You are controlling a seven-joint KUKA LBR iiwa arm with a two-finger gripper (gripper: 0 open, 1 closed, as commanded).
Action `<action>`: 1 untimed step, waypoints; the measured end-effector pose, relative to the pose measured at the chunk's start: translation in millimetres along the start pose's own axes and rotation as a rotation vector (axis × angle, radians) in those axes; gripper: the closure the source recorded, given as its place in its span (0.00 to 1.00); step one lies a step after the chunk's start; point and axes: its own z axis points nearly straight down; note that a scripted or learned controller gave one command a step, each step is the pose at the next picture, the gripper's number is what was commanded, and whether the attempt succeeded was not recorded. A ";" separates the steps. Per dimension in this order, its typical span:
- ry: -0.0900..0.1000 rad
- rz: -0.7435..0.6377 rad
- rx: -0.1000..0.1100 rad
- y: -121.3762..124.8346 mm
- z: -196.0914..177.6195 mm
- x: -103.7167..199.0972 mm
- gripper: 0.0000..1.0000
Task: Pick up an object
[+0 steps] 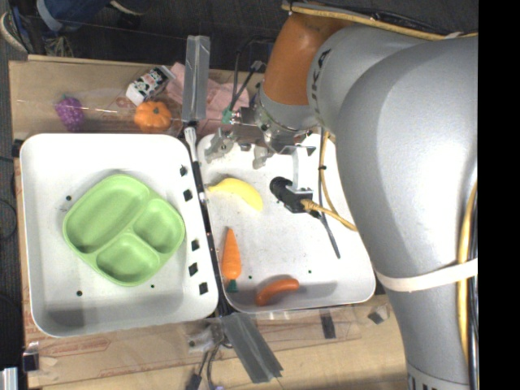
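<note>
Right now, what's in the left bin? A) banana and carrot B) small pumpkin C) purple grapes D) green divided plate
D: the green divided plate lies alone in the left bin; the banana and carrot are in the right bin.

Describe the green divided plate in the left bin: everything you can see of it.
The green divided plate is pale lime, matte, plastic-looking, with rounded corners and three compartments: one large, two smaller. It lies flat, turned at an angle, near the middle of the left bin, resting on the bin's floor. Nothing sits in it or touches it otherwise.
</note>
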 end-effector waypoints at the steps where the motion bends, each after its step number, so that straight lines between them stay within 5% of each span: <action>1: 0.000 -0.008 0.001 9.6 0.5 71.4 0.00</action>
